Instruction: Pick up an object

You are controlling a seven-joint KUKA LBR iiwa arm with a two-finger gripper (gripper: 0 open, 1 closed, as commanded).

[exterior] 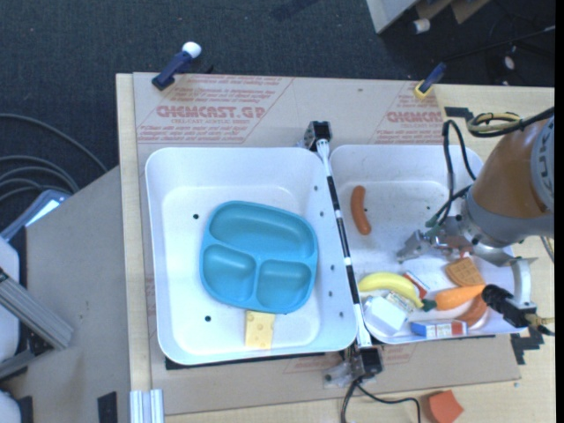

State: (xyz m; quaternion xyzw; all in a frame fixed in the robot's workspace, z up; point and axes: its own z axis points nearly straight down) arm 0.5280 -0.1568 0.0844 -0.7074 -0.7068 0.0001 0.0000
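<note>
My gripper [426,241] hangs over the middle of the right bin [397,167], reaching in from the right below the orange-banded wrist. Just to its right and below lies a tan cracker [463,271]. Along the bin's front are a yellow banana [390,284], an orange carrot [458,298], a white cup [385,316] and a white tube [438,328]. A reddish sausage [360,210] lies near the bin's left wall, apart from the gripper. I see nothing held in the gripper.
The left bin [167,236] holds a blue divided plate [258,256] and a yellow cheese piece [259,329] at its front. A black divider rail [335,210] runs between the bins. An orange block [443,405] lies on the bench in front.
</note>
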